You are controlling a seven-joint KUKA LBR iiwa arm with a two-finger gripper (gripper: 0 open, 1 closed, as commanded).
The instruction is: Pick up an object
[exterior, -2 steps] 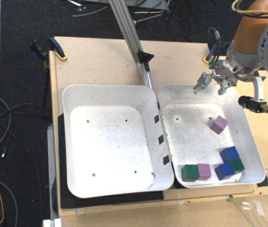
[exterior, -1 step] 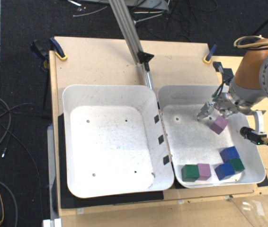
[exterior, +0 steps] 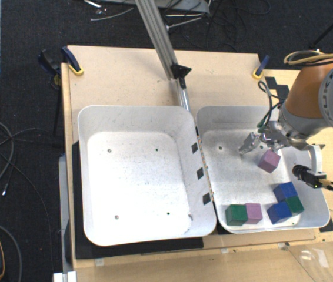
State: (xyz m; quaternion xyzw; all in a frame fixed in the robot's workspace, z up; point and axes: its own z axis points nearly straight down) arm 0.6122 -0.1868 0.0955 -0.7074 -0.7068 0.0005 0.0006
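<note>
My gripper [exterior: 258, 145] hangs over the middle of the right bin [exterior: 225, 128], and its grey fingers [exterior: 247, 145] stand open with nothing between them. A light purple cube [exterior: 269, 160] lies tilted just below and to the right of the gripper; I cannot tell whether it touches the nearer finger. Along the bin's front wall sit a green cube [exterior: 235, 214] and a pink-purple cube [exterior: 253, 212] side by side. In the front right corner, two blue cubes [exterior: 285, 191] [exterior: 279, 211] and a small green cube [exterior: 296, 204] are clustered.
The left bin [exterior: 96, 157] lies beside the right one, their rims meeting at the centre. A metal pole [exterior: 160, 40] slants from the top down to the bins' back edge. Clamps sit at the bench's back corners.
</note>
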